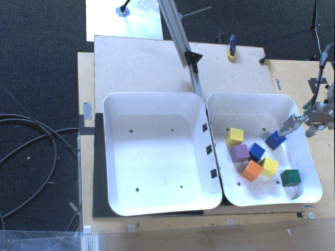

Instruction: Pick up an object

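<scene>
No brand, label or writing can be read anywhere on the counter or the bins.

The tool reaches in from the right edge over the right bin, its grey metal fingers angled down and to the left. A dark blue block sits right at the fingertips, lifted and tilted; it looks pinched between them, so the tool is closed narrowly on that block.

Below and to the left of the tool, on the bin's smooth white floor, lie the other small blocks, all plain matte cubes with crisp edges: a yellow cube farthest left, a pale purple cube under it, a second blue cube just beside the purple one, an orange cube and a second yellow cube touching or nearly touching each other. A green cube rests apart, almost straight below the tool.

Well to the tool's left sits the left bin, shallow, glossy white plastic with rounded corners. A slanted grey metal bar rises beyond the bins.
</scene>
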{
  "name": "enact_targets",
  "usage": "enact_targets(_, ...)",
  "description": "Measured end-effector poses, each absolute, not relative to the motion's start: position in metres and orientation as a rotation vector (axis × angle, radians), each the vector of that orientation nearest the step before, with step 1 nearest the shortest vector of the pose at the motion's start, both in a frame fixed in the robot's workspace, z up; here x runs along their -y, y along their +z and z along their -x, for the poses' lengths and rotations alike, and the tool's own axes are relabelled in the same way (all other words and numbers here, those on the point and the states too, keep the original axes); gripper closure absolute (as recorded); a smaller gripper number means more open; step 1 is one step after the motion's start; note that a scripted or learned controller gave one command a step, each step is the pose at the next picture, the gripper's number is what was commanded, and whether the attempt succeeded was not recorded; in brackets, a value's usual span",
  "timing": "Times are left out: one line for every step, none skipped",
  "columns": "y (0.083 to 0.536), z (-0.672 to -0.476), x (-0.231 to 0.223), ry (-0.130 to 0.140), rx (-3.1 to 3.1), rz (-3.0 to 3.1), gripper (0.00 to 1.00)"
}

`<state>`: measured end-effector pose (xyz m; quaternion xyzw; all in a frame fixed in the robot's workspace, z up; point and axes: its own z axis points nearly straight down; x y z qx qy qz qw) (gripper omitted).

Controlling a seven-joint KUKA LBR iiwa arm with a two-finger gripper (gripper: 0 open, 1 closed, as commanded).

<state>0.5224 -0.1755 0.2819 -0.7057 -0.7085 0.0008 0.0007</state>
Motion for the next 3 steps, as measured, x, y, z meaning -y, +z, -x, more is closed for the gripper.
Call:
enact_targets(0.139,-0.502,0.133,0.008,2.218,2.210,0.00)
enact_targets(0.086,-0.566,0.132,-0.001,2.233,2.216,0.00)
enact_targets(0.094,-0.564,0.132,0.005,2.228,2.210,1.00)
